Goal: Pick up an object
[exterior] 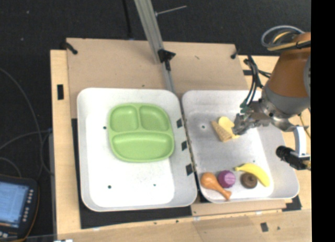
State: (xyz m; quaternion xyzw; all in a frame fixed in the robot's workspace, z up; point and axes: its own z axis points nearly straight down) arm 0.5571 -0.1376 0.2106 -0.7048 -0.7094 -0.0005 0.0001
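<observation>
In the right bin lies a pale yellow wedge-shaped piece near the middle. My gripper hangs right against its right side, low over the bin floor. Along the bin's front edge lie an orange pear-shaped object, a purple round object, a brown round object and a yellow banana. The grey arm with its orange band comes in from the right.
The left bin holds a green divided plate. A metal pole rises slanting from behind the bins. Cables hang beside the arm at the right edge.
</observation>
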